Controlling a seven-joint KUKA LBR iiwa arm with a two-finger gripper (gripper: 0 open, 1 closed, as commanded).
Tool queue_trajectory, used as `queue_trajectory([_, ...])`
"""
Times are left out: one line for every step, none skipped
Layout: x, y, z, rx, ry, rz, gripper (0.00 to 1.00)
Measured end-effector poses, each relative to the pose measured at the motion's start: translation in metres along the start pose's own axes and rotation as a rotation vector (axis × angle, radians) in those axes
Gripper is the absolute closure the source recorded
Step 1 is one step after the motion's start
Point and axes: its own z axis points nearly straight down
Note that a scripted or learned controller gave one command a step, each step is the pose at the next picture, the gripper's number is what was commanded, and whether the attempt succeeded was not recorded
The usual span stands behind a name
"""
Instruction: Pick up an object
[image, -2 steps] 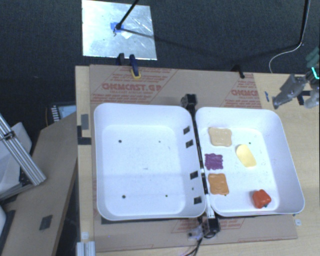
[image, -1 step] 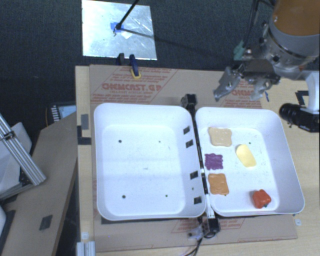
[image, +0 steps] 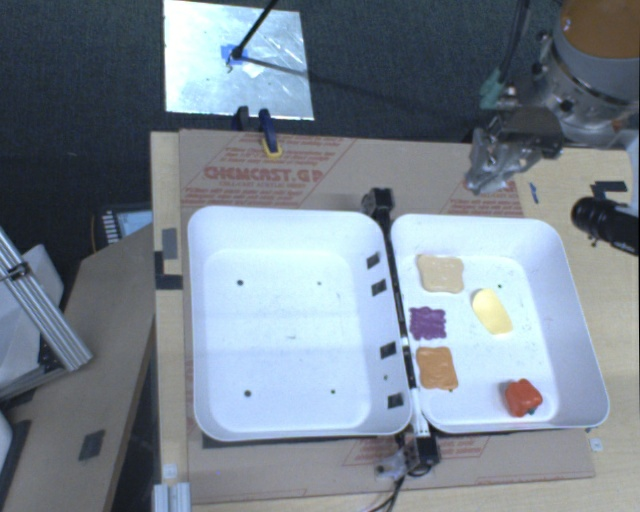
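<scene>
In the camera view, the arm reaches in from the right with its tool (image: 497, 170) hanging above the cardboard-covered table (image: 300, 170), just beyond the far rim of the right bin (image: 575, 300). Whether the tool is spread or pressed together I cannot tell; nothing is visibly caught in it.

Taking the right bin as the landmark, five small objects lie inside it. A tan piece (image: 440, 273) sits near the far left corner. A pale yellow piece (image: 491, 311) lies toward the middle. A purple piece (image: 427, 322) sits close to the left wall, with an orange-brown piece (image: 437, 367) just nearer the camera. A red piece (image: 522, 397) rests by the near right corner. All look like soft toy foods, flat or rounded, well apart from each other except the purple and orange-brown pair, which sit close. The left bin (image: 200, 300) stands beside the right bin, touching along the divider.

The task seems to be at the approach step: no object is lifted yet. The next move likely calls for carrying the tool over the right bin's rim and lowering it squarely onto one piece; the tan one lies closest.
</scene>
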Motion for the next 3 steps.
queue_trajectory([-0.08,-0.048,-0.021,0.0,-0.003,0.013,1.0])
queue_trajectory([-0.019,-0.051,0.115,0.017,0.0,-0.003,1.0])
queue_trajectory([0.02,-0.049,-0.036,-0.014,0.003,-0.003,1.0])
